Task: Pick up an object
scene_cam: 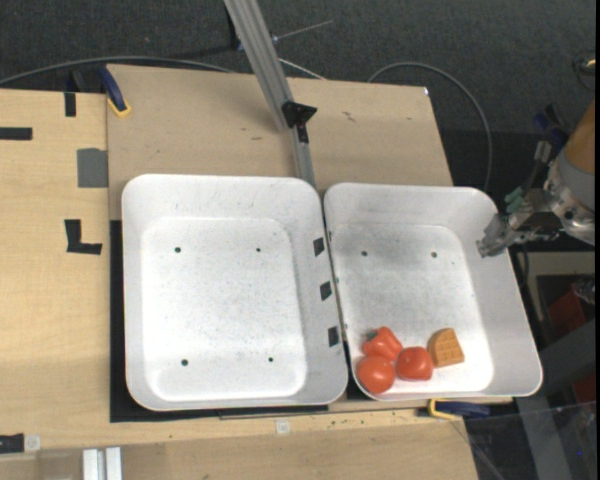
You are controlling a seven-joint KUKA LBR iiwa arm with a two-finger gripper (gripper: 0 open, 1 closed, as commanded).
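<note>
Landmark: the right bin (480,298), a shallow white tray with rounded corners and a speckled, matte floor.
Red pieces: three smooth, rounded red-orange toy fruits (393,359) lay bunched and touching in the right bin's near corner, toward its left wall.
Waffle piece: a small tan block with a ridged, grid-like face (445,348) sat just right of the red pieces in that same near corner, close to them.
Left bin: a matching white tray (140,268) lay against the right bin's left wall, its floor speckled and marked with four small dark dots.
Table: a pale wooden board (200,118) carried both trays, with black tape marks well to the left of the right bin.
Jaws: the grey gripper (498,230) hung over the right bin's far right rim, well apart from the toys; how far the jaws were open could not be told.
Pole: a slim grey metal bar (265,63) slanted across the table beyond the right bin's far left corner.
</note>
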